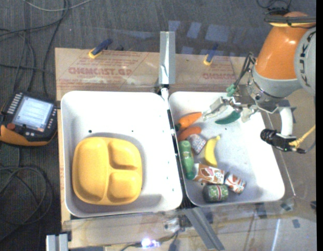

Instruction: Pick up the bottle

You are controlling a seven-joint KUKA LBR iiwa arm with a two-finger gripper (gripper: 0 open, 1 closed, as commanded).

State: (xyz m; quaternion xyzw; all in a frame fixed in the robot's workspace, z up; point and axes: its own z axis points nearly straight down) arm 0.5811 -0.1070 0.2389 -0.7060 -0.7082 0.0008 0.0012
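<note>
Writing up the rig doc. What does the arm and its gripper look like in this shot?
The arm has a rounded orange shell over a grey wrist section, with part of dark KUKA lettering at its right edge. The gripper is pale metal with green accents. Thin cables run along the wrist, and a black fitting with a yellowish lead hangs beside it.

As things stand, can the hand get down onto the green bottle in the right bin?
Probably yes, but tightly. The green bottle lies uncovered against the right bin's left wall, with the banana close beside it, leaving little finger room. The hand hangs nearby.
</note>
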